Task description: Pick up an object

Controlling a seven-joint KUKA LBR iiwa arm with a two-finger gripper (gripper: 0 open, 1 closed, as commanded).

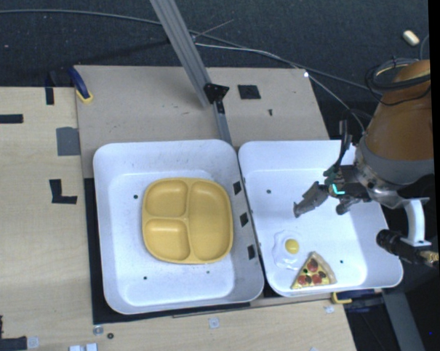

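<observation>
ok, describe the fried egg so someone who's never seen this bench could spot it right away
Look at the right white bin, the one the gripper is over. Near its front edge two small items lie side by side; the fried egg is the left one, closer to the divider between the bins. It is a flat white blob with a round yellow centre, unlike the triangular pizza slice next to it.

Bench point(32, 216): light wood, dark tape patches on its left part. Landmark = left white bin point(115, 285). Grey metal strut point(181, 45) runs diag. from top edge down to a black clamp point(215, 91) just above bin's upper-right corner. Blue/yellow clip point(81, 86) above bin's upper-left corner, well apart. Thin cables point(273, 56) cross dark floor point(344, 27) up-right of bin.
</observation>
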